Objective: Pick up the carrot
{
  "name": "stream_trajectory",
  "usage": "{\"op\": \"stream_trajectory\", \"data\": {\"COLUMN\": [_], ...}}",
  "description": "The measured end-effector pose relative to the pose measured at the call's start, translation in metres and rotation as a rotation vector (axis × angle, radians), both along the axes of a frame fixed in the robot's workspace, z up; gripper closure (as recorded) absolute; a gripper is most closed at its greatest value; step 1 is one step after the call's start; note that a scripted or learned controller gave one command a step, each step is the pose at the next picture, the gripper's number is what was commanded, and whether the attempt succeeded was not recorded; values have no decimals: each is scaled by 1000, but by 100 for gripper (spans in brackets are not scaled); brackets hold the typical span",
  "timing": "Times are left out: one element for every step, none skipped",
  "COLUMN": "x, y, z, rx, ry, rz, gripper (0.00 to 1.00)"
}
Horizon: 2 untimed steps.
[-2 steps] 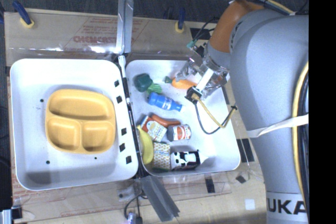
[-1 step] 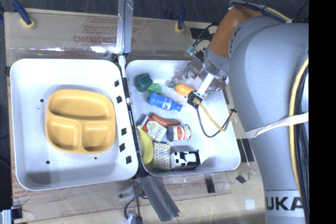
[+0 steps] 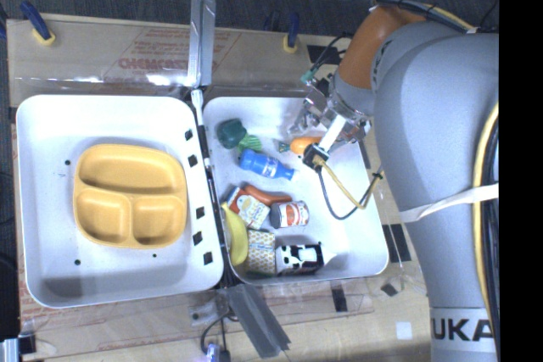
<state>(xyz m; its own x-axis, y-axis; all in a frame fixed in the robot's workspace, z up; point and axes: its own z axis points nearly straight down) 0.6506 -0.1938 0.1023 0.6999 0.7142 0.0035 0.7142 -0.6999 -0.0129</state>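
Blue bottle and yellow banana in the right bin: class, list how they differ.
The blue plastic bottle lies mid-bin, running almost across it; the yellow curved banana lies along the right white bin's left wall, pointing towards the front. The bottle is straight, the banana bent. Both lie flat in the same bin.

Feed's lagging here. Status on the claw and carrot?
Claw down in right bin, at the carrot. Grip unconfirmed. Blue bottle lies close beside the carrot, green toy beyond.
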Motion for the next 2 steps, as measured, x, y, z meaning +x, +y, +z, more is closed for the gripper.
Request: {"op": "stream_trajectory", "data": {"x": [-19, -19], "y": [62, 62], "z": [117, 116], "rx": [-11, -11], "ry": [-1, -1], "rz": [-413, -414], "gripper": [100, 0]}}
